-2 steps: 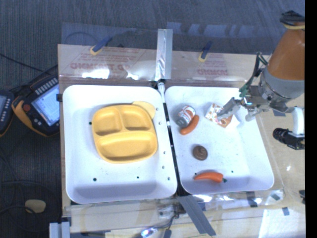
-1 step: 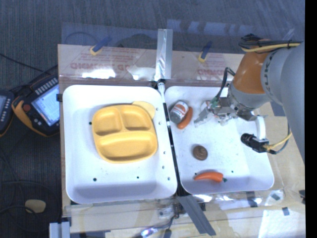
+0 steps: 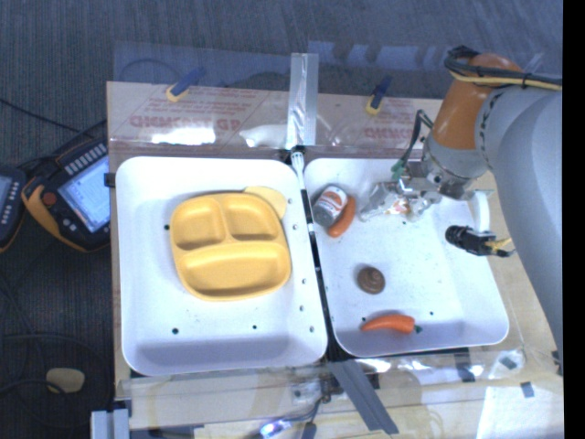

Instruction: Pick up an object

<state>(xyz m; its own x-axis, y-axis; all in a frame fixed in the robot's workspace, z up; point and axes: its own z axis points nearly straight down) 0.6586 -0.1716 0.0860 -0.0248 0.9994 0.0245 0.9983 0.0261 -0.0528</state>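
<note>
- Right bin holds the loose goods; left bin holds a yellow tray, divided, lying flat in the middle of its floor.
- Gripper sits low over the upper part of the right bin, with the arm reaching in from the right; whether it is apart or together cannot be told from this angle; no item can be confirmed in its grasp.
- A small reddish-white patch shows at the gripper; too blurred to name; not counted as held.
- Nearest goods: a can near the bin's upper left corner, close to the dividing wall, tilted or on its side, which one unclear; an orange piece touching the can's right side; both just left of the gripper.
- Further goods: a brown lump, round, alone mid-bin; a carrot lying crosswise near the front wall; both well apart from the gripper.
- Judgement: the step in hand is settling onto a target; no lift is evident.
- Recommendation: choose one item only; the can and orange piece touch, so a grasp there risks nudging one into the other or into the wall; the brown lump stands clear on all sides and looks the safer pick; for the carrot, close across its narrow width; descend straight, centre over the item, close fully before lifting.
</note>
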